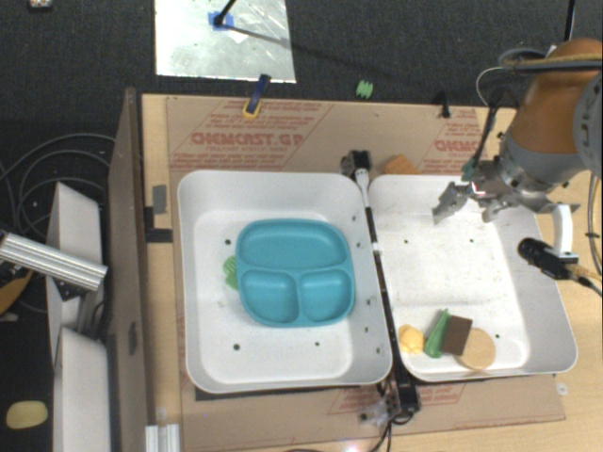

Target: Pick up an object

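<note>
Hovering high over right bin (pixel 528 281), far end; tool (pixel 468 199) apparently spread, nothing between fingers. Pickable cluster at near edge, well apart: yellow piece (pixel 411 339), green stick (pixel 437 333), brown block (pixel 457 334), tan disc (pixel 478 348). Grasp not started; approach, close, lift all pending.

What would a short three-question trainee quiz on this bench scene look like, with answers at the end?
1. True or false: the blue tray lies in the left bin.
2. Where in the right bin is the pile of small items? A) far corner B) near edge C) centre
3. Fill in: the gripper is above the ____ bin.

Key:
1. True.
2. B: the yellow piece, green piece, brown block and tan disc sit together at the near edge.
3. Right; it is over the far part, apart from the pile.
</note>
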Action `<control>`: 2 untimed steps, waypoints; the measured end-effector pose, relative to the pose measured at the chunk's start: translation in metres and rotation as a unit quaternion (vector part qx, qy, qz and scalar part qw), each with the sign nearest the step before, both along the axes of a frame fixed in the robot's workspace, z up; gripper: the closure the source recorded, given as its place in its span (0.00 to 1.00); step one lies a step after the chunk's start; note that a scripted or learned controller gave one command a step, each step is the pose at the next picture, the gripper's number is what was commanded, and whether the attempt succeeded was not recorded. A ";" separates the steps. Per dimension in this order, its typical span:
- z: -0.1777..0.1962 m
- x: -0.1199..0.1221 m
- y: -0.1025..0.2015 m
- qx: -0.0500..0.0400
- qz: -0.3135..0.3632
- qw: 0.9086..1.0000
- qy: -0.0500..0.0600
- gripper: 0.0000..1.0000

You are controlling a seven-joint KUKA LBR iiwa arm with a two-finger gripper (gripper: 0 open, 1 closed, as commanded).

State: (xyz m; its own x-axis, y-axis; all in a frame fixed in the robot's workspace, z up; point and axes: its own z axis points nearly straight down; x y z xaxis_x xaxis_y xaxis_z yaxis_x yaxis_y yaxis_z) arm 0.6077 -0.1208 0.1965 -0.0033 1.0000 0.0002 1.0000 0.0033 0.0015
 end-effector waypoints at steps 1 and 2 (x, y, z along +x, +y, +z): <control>-0.108 0.063 -0.089 0.001 -0.002 1.000 0.000 0.00; -0.095 0.063 -0.086 -0.002 0.001 1.000 -0.003 1.00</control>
State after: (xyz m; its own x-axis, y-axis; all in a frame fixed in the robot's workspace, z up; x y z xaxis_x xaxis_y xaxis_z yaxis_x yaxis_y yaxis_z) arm 0.6703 -0.2070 0.1018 -0.0045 1.0000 -0.0032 1.0000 0.0045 0.0067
